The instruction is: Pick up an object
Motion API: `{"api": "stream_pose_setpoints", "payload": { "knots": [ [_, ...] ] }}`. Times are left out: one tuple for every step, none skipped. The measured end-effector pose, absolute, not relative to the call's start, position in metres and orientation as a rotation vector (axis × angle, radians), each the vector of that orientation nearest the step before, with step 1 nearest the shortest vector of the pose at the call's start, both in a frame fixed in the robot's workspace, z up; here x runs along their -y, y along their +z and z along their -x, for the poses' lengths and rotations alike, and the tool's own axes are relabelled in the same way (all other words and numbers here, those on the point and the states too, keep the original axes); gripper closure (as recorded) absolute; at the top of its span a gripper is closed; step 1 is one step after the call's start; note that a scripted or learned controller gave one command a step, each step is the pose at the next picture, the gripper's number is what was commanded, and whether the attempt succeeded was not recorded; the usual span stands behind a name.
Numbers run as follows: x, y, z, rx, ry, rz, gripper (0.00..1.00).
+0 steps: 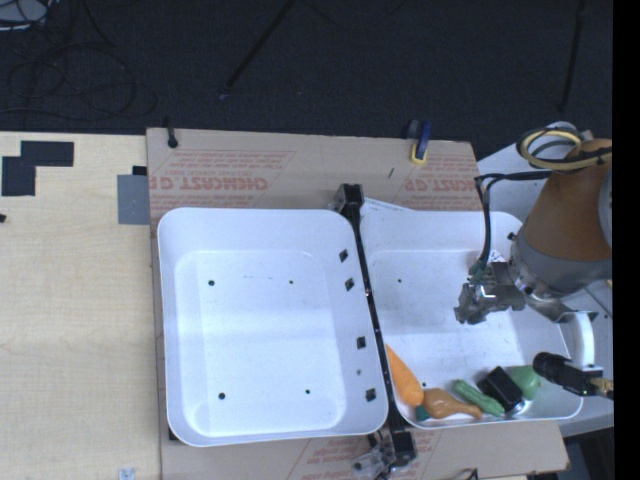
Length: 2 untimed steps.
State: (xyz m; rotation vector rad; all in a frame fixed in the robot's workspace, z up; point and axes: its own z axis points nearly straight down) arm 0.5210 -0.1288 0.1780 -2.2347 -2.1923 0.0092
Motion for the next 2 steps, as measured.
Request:
{"api": "stream_pose_setpoints", "payload": {
  "knots": [
    [0.1422,0.0873,-0.4756,2.217,-0.002,2.221,1.0],
    [0.1435,0.0881,-0.4756,2.218,0.0,2.224,0.0]
  ]
}}
